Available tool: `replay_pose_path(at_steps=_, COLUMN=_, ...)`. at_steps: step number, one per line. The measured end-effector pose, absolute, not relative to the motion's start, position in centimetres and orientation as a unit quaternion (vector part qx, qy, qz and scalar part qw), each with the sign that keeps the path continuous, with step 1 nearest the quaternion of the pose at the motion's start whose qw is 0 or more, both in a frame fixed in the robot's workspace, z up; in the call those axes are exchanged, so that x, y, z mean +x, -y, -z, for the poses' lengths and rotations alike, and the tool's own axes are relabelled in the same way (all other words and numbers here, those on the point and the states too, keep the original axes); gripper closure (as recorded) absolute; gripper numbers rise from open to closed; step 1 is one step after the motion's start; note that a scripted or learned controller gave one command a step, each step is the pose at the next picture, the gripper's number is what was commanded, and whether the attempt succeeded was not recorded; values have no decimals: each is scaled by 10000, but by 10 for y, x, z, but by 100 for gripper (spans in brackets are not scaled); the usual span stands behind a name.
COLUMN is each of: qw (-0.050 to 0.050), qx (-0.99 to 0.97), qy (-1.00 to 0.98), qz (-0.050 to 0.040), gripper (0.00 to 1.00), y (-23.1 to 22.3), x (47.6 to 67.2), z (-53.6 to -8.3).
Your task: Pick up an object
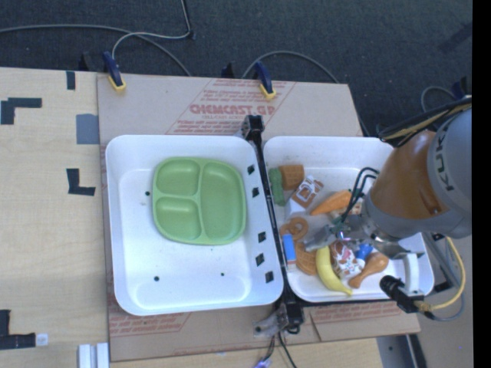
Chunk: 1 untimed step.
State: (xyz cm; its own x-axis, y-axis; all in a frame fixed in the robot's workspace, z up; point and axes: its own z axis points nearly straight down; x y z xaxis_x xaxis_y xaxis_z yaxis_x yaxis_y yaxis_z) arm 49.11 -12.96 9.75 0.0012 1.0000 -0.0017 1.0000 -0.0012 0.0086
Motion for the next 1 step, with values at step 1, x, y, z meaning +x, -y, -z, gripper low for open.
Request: replay_pose_path(at_steps=1, qw=61, qx=7065, qy=-7076, qz=-38, gripper=100, y=129, x=493, z=-106)
